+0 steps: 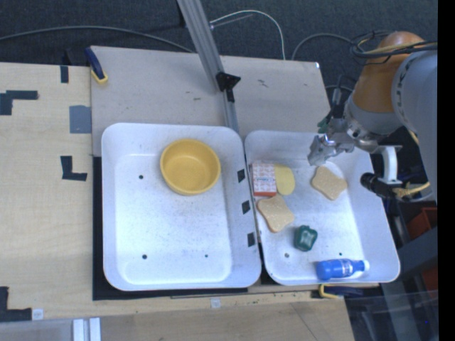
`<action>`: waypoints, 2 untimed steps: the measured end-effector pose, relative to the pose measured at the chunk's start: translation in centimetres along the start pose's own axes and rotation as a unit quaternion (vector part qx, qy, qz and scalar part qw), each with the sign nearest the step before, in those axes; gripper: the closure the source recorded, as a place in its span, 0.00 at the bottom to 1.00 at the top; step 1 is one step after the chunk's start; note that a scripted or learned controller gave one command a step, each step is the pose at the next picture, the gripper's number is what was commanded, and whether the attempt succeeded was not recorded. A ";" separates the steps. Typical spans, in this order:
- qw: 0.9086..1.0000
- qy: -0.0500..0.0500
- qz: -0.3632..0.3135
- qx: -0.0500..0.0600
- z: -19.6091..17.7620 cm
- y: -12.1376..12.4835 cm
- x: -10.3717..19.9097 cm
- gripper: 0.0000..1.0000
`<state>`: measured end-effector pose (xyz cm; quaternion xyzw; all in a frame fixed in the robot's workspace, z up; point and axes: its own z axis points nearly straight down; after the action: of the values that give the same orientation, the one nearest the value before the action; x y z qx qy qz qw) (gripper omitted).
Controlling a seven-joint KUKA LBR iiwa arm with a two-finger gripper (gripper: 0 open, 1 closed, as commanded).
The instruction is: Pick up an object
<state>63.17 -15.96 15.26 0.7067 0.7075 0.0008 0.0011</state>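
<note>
The claw (323,148) hangs over the right-hand white bin (377,254); whether it is apart or together cannot be told. The nearest candidate, a tan bread-slice-shaped piece (328,182), lies just below it, apart from it, with no marked long axis.

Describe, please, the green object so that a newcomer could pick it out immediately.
Look in the right-hand white bin, in the half nearer the camera. The small dark green pepper lies between the bread slice and the blue bottle. It is the only green thing there.
</note>
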 end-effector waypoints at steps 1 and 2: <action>1.000 0.000 -0.001 -0.001 -5.3 0.7 1.0 1.00; 1.000 0.000 -0.001 0.001 -7.5 0.7 1.0 1.00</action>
<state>63.87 -14.94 22.72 0.7064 0.7079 0.0005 0.0005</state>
